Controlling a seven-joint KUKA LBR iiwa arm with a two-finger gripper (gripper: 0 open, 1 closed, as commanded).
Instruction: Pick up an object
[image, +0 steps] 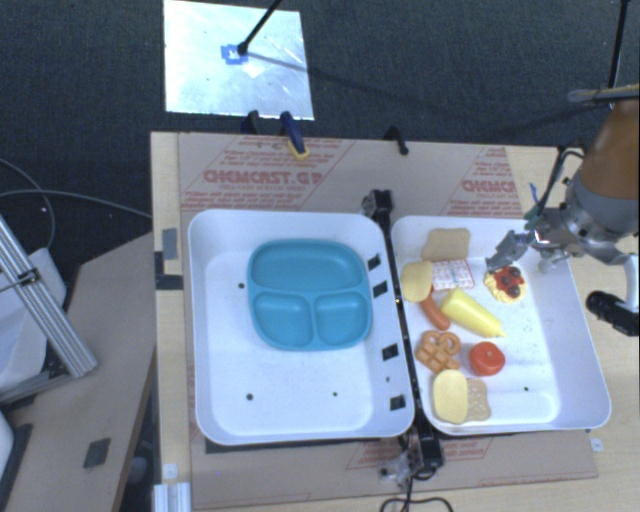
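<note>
The little yellow toy with red and dark bits (506, 284) sits near the top right of the right bin (570, 395), right under the gripper (512, 252), can't tell how its pincer's set, blue tray (308, 295) in the left bin (225, 400).

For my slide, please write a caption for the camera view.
Gripper hovers over toy foods in the right bin; blue plate lies in the left bin.

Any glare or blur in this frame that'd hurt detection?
Camera view: strong glare on the foil sheet behind the bench; the white bins are evenly lit with soft shadows; the claw and small food items look slightly soft, so fine detail there is lost.
</note>
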